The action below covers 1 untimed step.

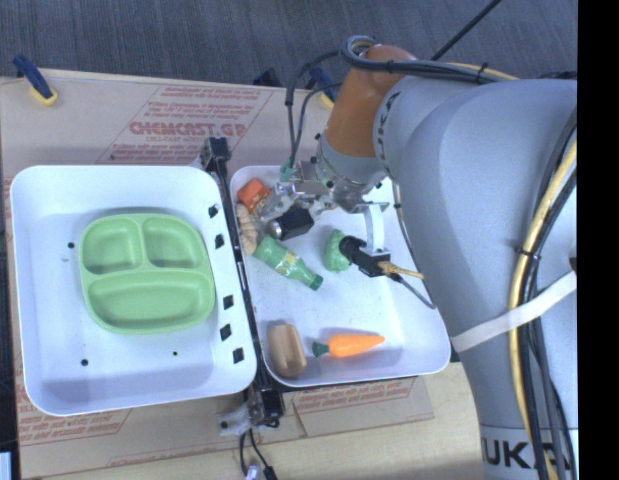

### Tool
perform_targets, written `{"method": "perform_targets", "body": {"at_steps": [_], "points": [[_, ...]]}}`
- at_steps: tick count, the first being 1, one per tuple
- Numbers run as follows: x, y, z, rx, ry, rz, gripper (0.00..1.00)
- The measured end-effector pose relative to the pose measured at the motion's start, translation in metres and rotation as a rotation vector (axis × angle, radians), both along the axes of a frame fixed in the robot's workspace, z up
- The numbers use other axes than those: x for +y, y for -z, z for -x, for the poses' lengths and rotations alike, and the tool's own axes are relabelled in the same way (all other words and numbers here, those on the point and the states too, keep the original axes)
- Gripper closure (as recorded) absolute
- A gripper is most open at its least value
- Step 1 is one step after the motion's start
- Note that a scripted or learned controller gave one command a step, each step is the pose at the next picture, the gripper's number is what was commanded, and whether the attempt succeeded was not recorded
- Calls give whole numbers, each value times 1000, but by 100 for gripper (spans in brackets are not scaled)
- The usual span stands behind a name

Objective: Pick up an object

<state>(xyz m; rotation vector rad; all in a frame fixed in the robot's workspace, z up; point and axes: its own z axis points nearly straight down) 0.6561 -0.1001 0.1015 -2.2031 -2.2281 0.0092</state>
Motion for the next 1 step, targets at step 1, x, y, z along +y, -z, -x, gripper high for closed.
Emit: {"method": "perform_targets", "body": {"at_steps": [1], "points": [[24, -91, 72, -7, 44, 2, 100]]}}
